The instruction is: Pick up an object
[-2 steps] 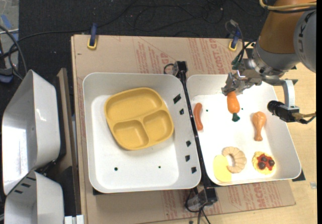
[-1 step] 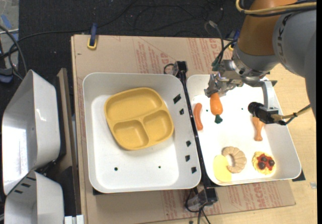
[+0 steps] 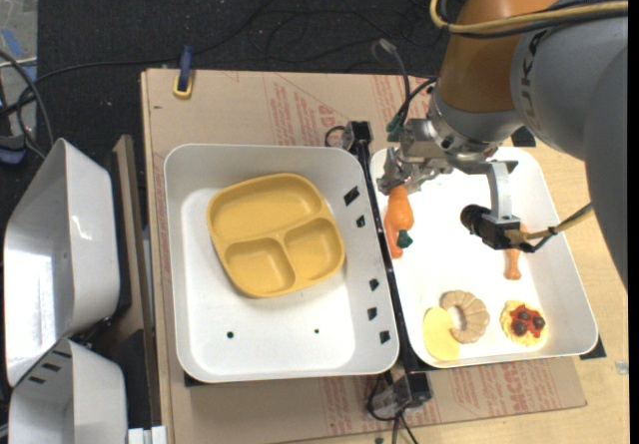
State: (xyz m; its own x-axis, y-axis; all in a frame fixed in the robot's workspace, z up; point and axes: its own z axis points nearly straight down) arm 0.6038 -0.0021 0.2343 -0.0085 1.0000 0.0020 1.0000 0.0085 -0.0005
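The claw (image 3: pixel 402 176) hangs over the near-left edge of the right bin (image 3: pixel 449 267), close to the wall it shares with the left bin (image 3: pixel 280 337); whether it is open or closed cannot be told. An orange carrot-shaped toy (image 3: pixel 400 212) sits directly beneath the claw, its top touching or nearly touching it; a grip on it cannot be confirmed. Farther from the claw, at the bin's near end, lie a pastry (image 3: pixel 465 315) and a berry tart (image 3: pixel 524 322); a yellow divided plate (image 3: pixel 275 232) lies to the claw's side in the left bin; both bins rest on the worktop (image 3: pixel 250 98).
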